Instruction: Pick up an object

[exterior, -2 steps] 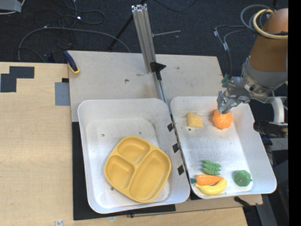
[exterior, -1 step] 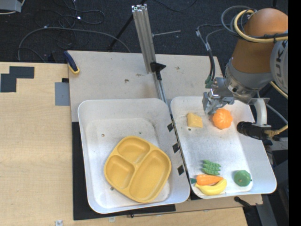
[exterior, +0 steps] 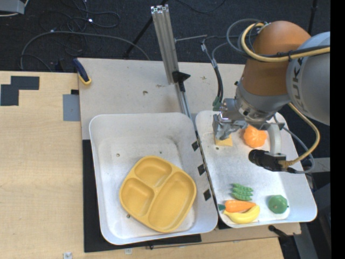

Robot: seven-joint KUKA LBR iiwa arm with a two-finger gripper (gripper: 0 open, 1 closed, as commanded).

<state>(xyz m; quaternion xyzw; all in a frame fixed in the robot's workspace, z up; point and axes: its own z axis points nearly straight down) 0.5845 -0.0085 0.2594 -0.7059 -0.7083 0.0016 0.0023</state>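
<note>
While the grey arm [exterior: 302, 80] reaches in from the right of the frame, its gripper [exterior: 223, 133] hangs low over the upper left part of the right bin [exterior: 302, 209], fingers pointing down just above a small yellow wedge [exterior: 224, 142]; whether they are parted or pressed together cannot be told. An orange fruit [exterior: 255, 137] lies just right of the gripper. Near the bin's lower edge lie a green pod [exterior: 242, 190], a carrot [exterior: 239, 205], a banana [exterior: 243, 215] and a green pepper [exterior: 277, 204]. The left bin [exterior: 108, 144] holds a yellow divided tray [exterior: 157, 193].
</note>
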